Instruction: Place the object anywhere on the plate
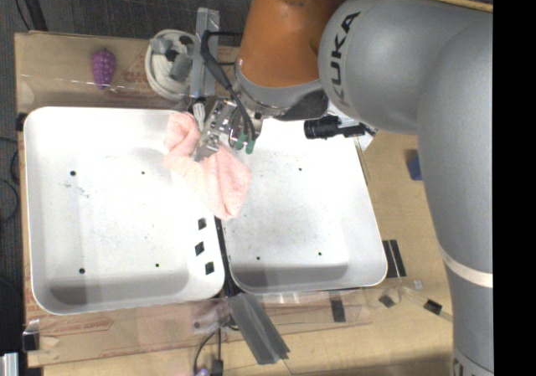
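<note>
the two-finger metal gripper point(219, 133) hung over the seam between the two shallow white bins point(100, 224), its fingers clenched on a crumpled pale pink cloth point(219, 172) that draped down across both rims. a small purple object point(103, 66) lay on the tabletop point(59, 56) beyond the left bin.

I count two shallow white bins — a left bin point(109, 215) and a right bin point(310, 215) — side by side under me. One pink cloth point(213, 167) lies across their shared edge. One purple, grape-like object point(103, 66) sits on the bench point(67, 64) beyond the bins, and one whitish coil point(170, 60) is near it. One arm point(394, 56) — mine — with one gripper point(219, 133).
</note>
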Controlling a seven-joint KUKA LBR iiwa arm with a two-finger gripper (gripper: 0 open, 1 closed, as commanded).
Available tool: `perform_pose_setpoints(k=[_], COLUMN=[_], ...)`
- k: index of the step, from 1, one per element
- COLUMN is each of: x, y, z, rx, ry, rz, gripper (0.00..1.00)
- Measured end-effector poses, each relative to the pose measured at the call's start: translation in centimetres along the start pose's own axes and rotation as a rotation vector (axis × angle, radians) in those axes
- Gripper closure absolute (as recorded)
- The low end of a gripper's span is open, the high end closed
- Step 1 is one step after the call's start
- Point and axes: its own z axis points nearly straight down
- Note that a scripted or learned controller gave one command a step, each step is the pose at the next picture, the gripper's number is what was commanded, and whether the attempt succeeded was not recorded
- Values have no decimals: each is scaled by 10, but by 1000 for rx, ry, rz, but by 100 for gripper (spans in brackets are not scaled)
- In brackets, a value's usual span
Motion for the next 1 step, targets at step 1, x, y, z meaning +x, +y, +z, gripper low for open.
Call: perform_pose_setpoints(k=[1], x=[38], y=[34], z=[-10], rx=[0], ry=[0], rz=[-387], gripper=[100])
